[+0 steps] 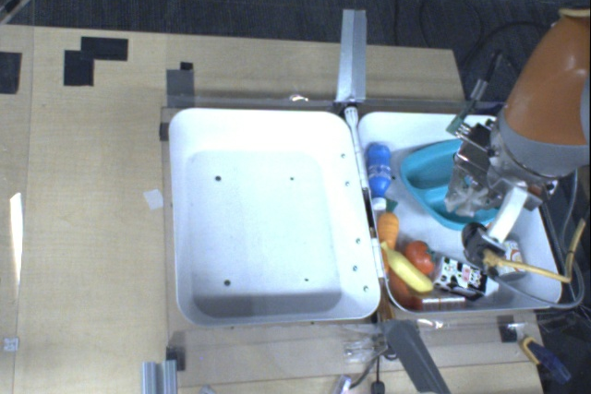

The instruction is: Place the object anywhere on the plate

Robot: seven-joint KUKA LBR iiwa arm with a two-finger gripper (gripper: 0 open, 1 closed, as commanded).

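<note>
Although the pincer (464, 191) hangs directly over the turquoise plate (423, 182) in the right-hand bin (531, 292), the view is too coarse to show whether it is released or clenched, and nothing can be made out as gripped in it. The plate lies straight beneath the pincer and a little to its bench-centre side, its rim tilted up like a shallow dish. Which item is meant as the object cannot be told for certain; the likely candidates lie in a cluster just beyond the plate, toward the camera from the pincer. Closest is a small black-and-white box (459, 275), then a red toy fruit (418, 254) touching a yellow banana (406, 273), with an orange piece (389, 227) beside them. These look like light, stiff plastic with smooth, rounded skins, so they would probably slip under an off-centre pinch. The banana seems best taken across its middle, and the box across its flat sides. Farther from the pincer, past the plate, a blue-capped bottle (377, 163) lies along the dividing wall. Farthest off, the left-hand bin (259, 198) sits on the pale surface (92, 198).
</note>
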